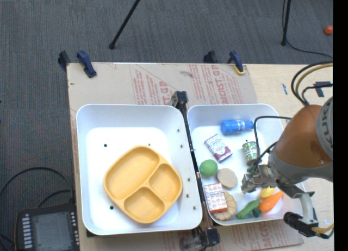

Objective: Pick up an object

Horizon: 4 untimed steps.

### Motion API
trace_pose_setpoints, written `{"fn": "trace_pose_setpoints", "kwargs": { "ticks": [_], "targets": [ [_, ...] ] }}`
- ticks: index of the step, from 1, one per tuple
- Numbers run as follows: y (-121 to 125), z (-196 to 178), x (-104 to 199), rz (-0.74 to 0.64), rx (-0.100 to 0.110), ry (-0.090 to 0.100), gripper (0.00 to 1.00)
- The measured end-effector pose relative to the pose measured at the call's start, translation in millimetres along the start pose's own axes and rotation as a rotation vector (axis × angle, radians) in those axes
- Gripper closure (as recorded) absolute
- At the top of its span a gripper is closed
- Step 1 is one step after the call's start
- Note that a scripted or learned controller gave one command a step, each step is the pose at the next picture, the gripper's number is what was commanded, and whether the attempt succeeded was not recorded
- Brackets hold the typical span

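Note:
The right bin (266, 115) holds several small toy foods: a blue bottle (236, 126), a purple-and-white carton (217, 147), a small green cup (250, 149), a green ball (208, 168), a beige round piece (227, 177), a red-and-white box (216, 198) lying on a cookie (230, 205), a green vegetable (248, 208), an orange carrot (270, 202) and a yellow piece (268, 192). My gripper (251, 181) hangs low over the bin's right half, just right of the beige piece and below the green cup. Nothing shows between its fingers.
A yellow three-compartment plate (142, 183) lies in the left bin (92, 119). Blue clamps (86, 63) hold the board's back edge. Tripod legs (129, 13) stand on the carpet behind, and a pendant (48, 229) lies at the lower left.

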<state>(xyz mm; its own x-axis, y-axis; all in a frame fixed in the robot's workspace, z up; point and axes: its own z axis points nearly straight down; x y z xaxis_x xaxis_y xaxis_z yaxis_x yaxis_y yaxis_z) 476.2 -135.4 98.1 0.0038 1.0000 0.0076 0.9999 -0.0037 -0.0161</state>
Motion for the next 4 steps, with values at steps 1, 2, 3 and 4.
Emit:
{"fn": "trace_pose_setpoints", "kwargs": {
  "ticks": [1, 2, 3, 4],
  "targets": [
    [0, 0, 0, 0.000, 0.000, 0.000, 0.00],
    [0, -7, 0, 0.002, 0.004, 0.002, 1.00],
    [0, -7, 0, 0.002, 0.004, 0.002, 0.00],
    [83, 7, 11, -0.007, -0.022, -0.007, 0.00]
  ]
}}
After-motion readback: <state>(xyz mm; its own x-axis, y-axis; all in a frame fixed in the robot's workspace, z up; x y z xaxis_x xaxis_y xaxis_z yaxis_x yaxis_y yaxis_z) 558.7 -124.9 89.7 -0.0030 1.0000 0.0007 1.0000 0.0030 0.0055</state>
